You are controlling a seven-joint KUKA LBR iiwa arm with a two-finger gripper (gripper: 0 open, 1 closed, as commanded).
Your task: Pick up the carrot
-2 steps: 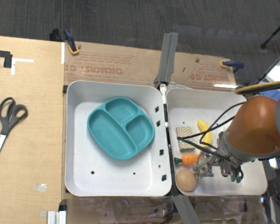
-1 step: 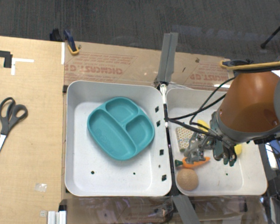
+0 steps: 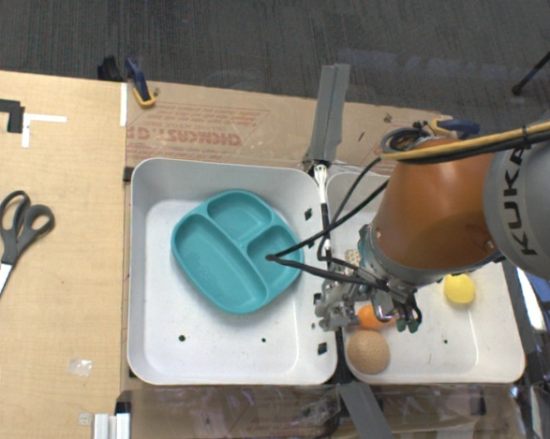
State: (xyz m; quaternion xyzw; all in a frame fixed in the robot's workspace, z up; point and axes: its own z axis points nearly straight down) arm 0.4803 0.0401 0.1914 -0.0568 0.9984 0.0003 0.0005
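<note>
1 carrot just beside hand

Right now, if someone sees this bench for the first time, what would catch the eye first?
Probably the big arm with its orange band, reaching in from the right and hanging low over the right bin. Next, the teal divided plate lying alone in the left bin. Small things sit by the gripper: something orange, a tan egg-shaped thing and a yellow ball.
</note>
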